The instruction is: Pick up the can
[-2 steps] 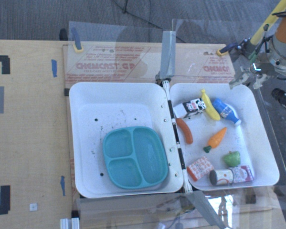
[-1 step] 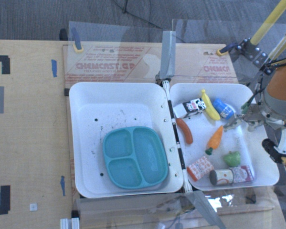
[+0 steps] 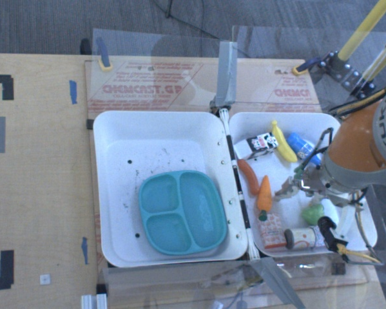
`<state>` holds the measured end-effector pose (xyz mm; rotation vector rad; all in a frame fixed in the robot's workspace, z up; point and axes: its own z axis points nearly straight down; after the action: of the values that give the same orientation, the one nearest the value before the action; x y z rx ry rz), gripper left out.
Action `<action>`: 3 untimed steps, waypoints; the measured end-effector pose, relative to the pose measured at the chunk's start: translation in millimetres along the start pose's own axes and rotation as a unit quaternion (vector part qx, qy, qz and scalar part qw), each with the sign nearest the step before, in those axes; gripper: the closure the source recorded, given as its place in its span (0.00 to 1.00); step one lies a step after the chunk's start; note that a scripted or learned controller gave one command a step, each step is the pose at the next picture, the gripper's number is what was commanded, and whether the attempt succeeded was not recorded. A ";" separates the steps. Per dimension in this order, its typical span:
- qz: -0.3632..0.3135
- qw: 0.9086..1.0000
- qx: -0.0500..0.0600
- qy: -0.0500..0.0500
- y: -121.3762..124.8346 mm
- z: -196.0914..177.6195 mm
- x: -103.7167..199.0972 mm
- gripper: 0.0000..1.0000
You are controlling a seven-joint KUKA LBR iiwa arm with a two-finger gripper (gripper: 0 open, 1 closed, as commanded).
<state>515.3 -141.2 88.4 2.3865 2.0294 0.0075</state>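
Fingers (image 3: 289,189) parted, nothing between them, hanging over the middle of the right bin (image 3: 289,116), close by the carrot (image 3: 264,195) and well short of the target. Nearest the front: can (image 3: 300,238) on its side, tight along the bin's front wall, reddish end toward a printed packet (image 3: 270,224) just beside it. Green lump (image 3: 313,212) directly behind, between can and fingers. Judged risks, front to back: lying round stock, likely to roll or squirt out under a pinch across the curve; front wall too close for a finger on that side, so possible jam on the rim; packet and green lump crowding both remaining sides, so a fair chance of nudging the can away or closing on a neighbour instead. Mid-bin: carrot and red sausage (image 3: 247,176) side by side, closer to the fingers than the can, so a wrong grab possible on a straight descent. Far end: banana (image 3: 283,141), blue object (image 3: 301,145), black-and-white box (image 3: 262,143), well clear. Left bin (image 3: 115,172) with teal tray (image 3: 180,211), and bare desk (image 3: 38,172) beyond, no concern.
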 end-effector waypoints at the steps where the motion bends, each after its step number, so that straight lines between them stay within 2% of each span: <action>1: 0.024 1.000 0.003 0.007 60.9 -0.6 -59.3 0.00; 2: 0.059 0.998 0.012 0.002 139.0 2.8 -38.9 0.00; 3: 0.084 0.996 0.035 0.002 151.0 2.8 -39.2 0.00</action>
<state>658.1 -204.2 87.2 2.5926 1.8546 -0.0596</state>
